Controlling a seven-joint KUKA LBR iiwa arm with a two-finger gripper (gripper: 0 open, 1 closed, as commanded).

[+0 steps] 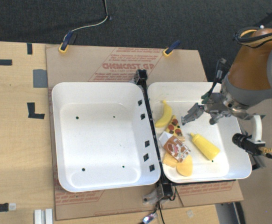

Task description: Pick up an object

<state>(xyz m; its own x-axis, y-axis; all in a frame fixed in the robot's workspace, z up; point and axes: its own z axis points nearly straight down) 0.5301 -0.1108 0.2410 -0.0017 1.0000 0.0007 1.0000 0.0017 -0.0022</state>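
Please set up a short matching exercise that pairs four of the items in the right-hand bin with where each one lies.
Things:
1. curved yellow banana
2. yellow mustard bottle
3. red and white printed packet
4. flat orange-yellow wedge

Places:
A. nearest the bin's front rim
B. by the divider, farthest back of the four
C. farthest to the view's right, below the gripper
D. between the banana and the wedge

Pairs: 1-B, 2-C, 3-D, 4-A

Two shallow white plastic bins [98,92]; one yellow banana [163,114]; one yellow mustard bottle [205,146]; one red-printed snack packet [175,147].
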